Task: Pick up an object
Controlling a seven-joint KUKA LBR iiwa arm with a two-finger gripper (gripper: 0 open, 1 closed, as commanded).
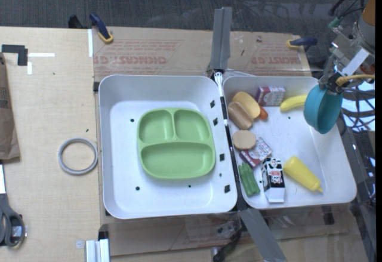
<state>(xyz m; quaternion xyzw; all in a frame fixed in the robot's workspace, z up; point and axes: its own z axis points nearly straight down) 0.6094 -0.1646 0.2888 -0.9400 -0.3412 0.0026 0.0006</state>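
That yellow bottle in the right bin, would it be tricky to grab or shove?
Probably a little. The yellow bottle lies on its side with a rounded body, so a push would likely roll or spin it. Its surface looks smooth, perhaps plastic, so it may slip. It tapers toward one end, and squeezing there could squirt it sideways. It looks toy-like, probably light.

Green divided plate (pixel 176 143), teal cup (pixel 321 110), yellow banana (pixel 292 102), white bins (pixel 113 135)

Just one camera here, fixed above the bench and looking down at a slant. It sits far enough back to frame the left bin (pixel 113 135), right bin (pixel 334 165), surrounding bench (pixel 48 111), plus floor up top.
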